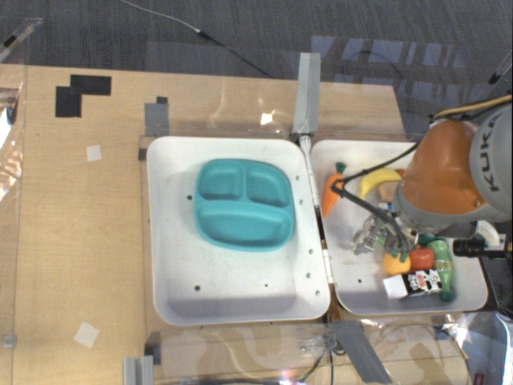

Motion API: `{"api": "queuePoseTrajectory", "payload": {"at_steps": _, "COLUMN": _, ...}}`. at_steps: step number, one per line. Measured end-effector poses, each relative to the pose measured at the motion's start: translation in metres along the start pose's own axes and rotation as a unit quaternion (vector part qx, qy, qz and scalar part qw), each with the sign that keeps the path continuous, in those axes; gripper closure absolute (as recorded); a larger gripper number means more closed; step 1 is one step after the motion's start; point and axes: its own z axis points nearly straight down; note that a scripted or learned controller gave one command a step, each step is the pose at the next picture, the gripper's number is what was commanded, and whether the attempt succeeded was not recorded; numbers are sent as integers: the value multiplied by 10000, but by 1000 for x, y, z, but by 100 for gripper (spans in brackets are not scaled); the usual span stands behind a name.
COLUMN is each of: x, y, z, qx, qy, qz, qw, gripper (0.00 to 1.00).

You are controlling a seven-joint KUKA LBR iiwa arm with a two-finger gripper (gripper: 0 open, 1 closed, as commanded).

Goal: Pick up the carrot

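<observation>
The carrot (330,194) is orange with a small green top. It lies along the left wall of the right bin (353,295), top end pointing to the back. My gripper (373,237) hangs low over the middle of that bin, a short way to the right of the carrot and nearer the front. Nothing can be seen between its fingertips. The grey arm with its orange band covers the right side of the bin.
A yellow banana (377,181) lies just right of the carrot. Near the front right sit a small orange-yellow fruit (396,262), a red tomato (421,257), a green vegetable (443,269) and a black-and-white carton (418,283). The left bin (168,295) holds a teal divided plate (243,204).
</observation>
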Motion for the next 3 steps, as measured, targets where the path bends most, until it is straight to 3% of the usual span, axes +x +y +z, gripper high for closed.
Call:
{"api": "queuePoseTrajectory", "payload": {"at_steps": 1, "x": 0, "y": 0, "z": 0, "qx": 2, "qy": 5, "qz": -1, "qw": 10000, "gripper": 0}}
{"api": "queuePoseTrajectory", "payload": {"at_steps": 2, "x": 14, "y": -39, "z": 11, "qx": 14, "qy": 13, "qz": 1140, "qw": 9935, "gripper": 0}}
{"api": "queuePoseTrajectory", "payload": {"at_steps": 3, "x": 12, "y": -36, "z": 0, "qx": -8, "qy": -10, "qz": 1109, "qw": 9938, "gripper": 100}}
